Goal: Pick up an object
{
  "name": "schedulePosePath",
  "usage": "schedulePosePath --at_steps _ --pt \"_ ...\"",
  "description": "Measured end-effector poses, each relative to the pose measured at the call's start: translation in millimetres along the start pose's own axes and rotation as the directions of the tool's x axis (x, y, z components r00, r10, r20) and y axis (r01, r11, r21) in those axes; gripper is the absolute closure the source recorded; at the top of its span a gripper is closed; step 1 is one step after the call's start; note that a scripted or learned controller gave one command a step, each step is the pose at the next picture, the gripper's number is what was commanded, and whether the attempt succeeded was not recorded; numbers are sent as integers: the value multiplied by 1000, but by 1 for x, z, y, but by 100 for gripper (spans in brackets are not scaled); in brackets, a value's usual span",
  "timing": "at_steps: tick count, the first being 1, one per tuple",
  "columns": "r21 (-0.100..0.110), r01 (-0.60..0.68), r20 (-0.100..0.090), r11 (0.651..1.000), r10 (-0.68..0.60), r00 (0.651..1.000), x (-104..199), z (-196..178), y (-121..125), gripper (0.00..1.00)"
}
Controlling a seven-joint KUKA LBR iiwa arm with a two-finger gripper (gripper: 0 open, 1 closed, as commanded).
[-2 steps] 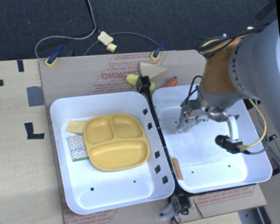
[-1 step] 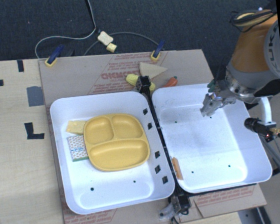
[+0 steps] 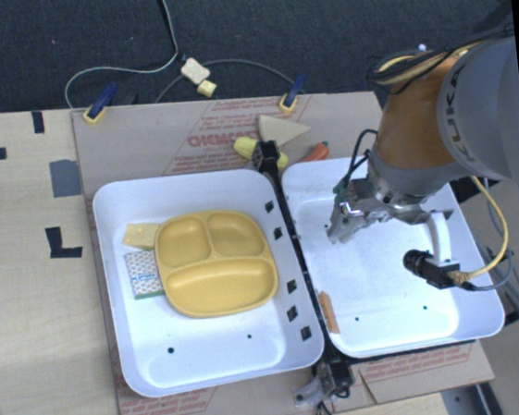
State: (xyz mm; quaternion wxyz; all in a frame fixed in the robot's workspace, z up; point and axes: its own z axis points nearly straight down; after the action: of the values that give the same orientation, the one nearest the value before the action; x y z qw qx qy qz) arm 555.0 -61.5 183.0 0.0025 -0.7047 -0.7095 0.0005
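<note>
My gripper (image 3: 343,223) hangs over the upper left part of the right bin (image 3: 398,321), pointing down at its white floor. Nothing shows under it or in it. A thin orange-brown stick (image 3: 327,310) lies along the right bin's left wall, well below the gripper. In the left bin (image 3: 212,361) lies a yellow divided plate (image 3: 216,263). A pale yellow block (image 3: 139,234) and a small patterned card (image 3: 142,273) sit against the plate's left edge.
Behind the bins, on the cardboard, lie a yellow piece (image 3: 247,145), a beige wedge (image 3: 284,128) and a small orange item (image 3: 316,152). A black clamp (image 3: 269,157) sits at the top of the divider between the bins. The arm's cable and black fitting (image 3: 429,266) hang over the right bin.
</note>
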Motion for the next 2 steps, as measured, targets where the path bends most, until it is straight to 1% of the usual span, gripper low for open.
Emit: schedulePosePath --at_steps 1,2 --pt "-3 -6 2 1000 6 1000 -5 -1 1 0" --pt "-5 -2 2 1000 2 1000 21 -1 44 0"
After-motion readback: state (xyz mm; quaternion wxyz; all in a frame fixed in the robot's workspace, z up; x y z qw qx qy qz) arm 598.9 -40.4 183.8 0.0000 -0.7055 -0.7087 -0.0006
